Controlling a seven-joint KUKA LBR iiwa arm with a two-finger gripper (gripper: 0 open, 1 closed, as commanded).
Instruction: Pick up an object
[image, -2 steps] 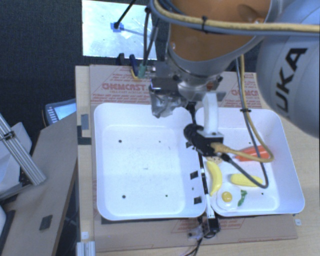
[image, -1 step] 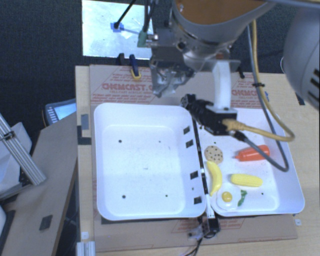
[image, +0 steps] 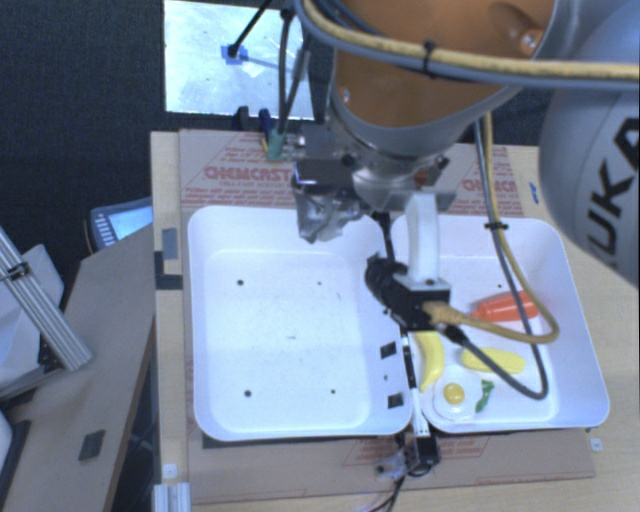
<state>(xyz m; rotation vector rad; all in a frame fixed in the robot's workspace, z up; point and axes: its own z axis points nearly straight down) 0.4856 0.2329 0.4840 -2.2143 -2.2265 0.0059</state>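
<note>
Camera view: nearest the lens, the fried egg (image: 453, 394) and banana (image: 430, 357) lie below the end effector (image: 322, 218) and to its right; the carrot (image: 505, 307) lies rightward, long axis crosswise. Finger spacing: cannot tell.

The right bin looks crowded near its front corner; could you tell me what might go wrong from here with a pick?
1. The banana, yellow piece and fried egg lie close together, so the tool might nudge a neighbour or catch two at once.
2. A yellow cable loops low over the carrot and could snag or drag it.
3. These items sit near the right bin walls and the divider, which may block a clean descent.
</note>
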